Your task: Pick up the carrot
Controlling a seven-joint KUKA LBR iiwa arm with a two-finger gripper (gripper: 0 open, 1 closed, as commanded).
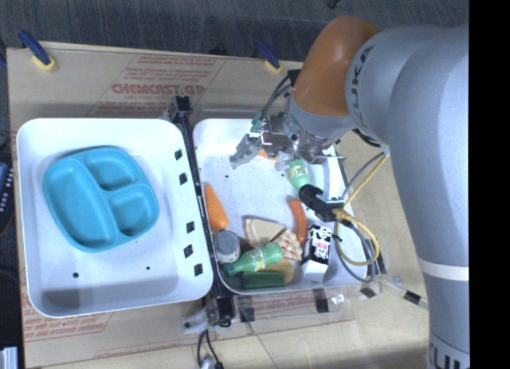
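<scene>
The grey arm (414, 144) is looming nearest the lens, sweeping in from the right with its orange band (339, 60) bending down over the right bin (209, 140). Its gripper (253, 146) is hanging low over the bin's far end, above bare white floor, and whether it is open or closed cannot be told from here; nothing is showing in its grasp. The carrot (215, 208) is lying against the bin's left wall, beside the divider, its long axis running roughly from the far side toward the near side, with the thicker end nearer the camera. It is sitting toward the near-left of the gripper, close but apart, with clear floor between them. A second orange piece (298, 217) is lying over toward the right wall, near a green bottle (298, 174). Crowding the near end are another bottle (259, 260), a grey can (226, 244) just below the carrot's tip, and a tan wedge (261, 230). In the left bin (32, 280) a blue tray (100, 196) is resting. The next reach looks likely to call for a short shift toward the left wall, closing across the carrot's width.
</scene>
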